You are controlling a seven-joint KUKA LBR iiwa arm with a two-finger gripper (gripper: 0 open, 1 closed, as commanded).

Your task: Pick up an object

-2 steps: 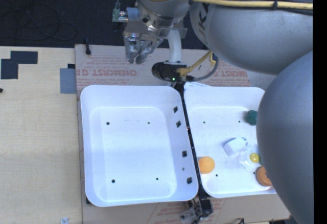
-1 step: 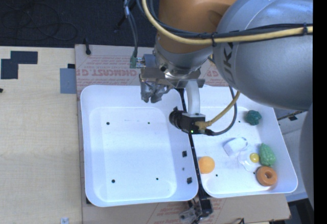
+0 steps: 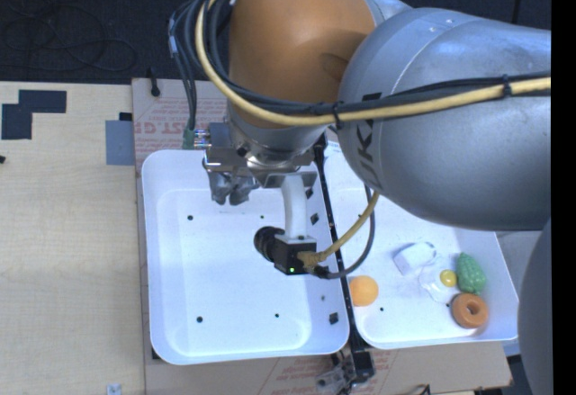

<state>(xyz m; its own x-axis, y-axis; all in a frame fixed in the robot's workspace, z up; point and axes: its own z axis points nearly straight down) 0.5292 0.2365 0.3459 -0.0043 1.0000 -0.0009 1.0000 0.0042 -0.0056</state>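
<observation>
You get even, bright overhead light: the white left bin [image 3: 180,294] nearly washes out, with only soft shadows under the arm [image 3: 432,141]. The arm's orange band [image 3: 292,24] carries a broad, mild sheen (no hard glare). The background above the bench [image 3: 63,231] stays dark. Focus is slightly soft overall.

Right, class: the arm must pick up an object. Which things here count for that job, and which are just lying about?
For the job:
claw
orange ball
brown ring
green toy
small yellow piece
clear cup
right bin

Lying about:
left bin
dark patches on the bench
</observation>
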